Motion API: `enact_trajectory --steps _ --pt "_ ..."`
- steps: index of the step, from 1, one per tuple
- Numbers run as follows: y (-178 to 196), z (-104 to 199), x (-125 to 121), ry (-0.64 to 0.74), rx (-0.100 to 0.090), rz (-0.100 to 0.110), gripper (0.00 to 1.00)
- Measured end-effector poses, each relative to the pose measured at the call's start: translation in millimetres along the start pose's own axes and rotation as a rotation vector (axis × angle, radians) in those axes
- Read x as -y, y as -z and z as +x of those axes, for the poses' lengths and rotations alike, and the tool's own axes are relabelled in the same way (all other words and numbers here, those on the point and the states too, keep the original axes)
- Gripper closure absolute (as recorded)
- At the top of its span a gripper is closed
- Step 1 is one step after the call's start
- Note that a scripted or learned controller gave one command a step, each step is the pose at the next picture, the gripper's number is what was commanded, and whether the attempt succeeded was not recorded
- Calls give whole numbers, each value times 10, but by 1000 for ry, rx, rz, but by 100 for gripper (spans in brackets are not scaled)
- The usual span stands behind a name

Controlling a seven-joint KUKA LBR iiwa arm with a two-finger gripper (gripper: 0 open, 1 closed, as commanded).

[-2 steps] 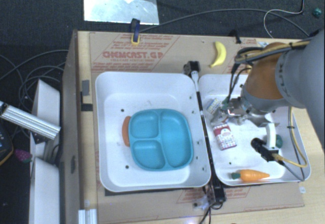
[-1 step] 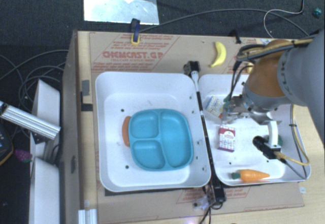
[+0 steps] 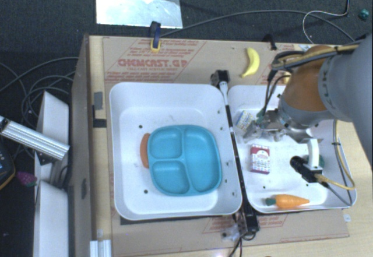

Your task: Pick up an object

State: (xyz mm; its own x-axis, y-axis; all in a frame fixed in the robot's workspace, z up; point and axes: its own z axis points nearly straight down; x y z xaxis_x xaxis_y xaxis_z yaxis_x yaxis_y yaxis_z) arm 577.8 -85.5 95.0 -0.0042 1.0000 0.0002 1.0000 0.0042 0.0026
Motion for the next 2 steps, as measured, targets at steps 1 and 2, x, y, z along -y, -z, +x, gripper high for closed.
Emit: enact_trajectory --steps 1,2 --pt "-113 -22 275 -3 0 3 0" --pt "-8 -19 266 -2 0 1 100"
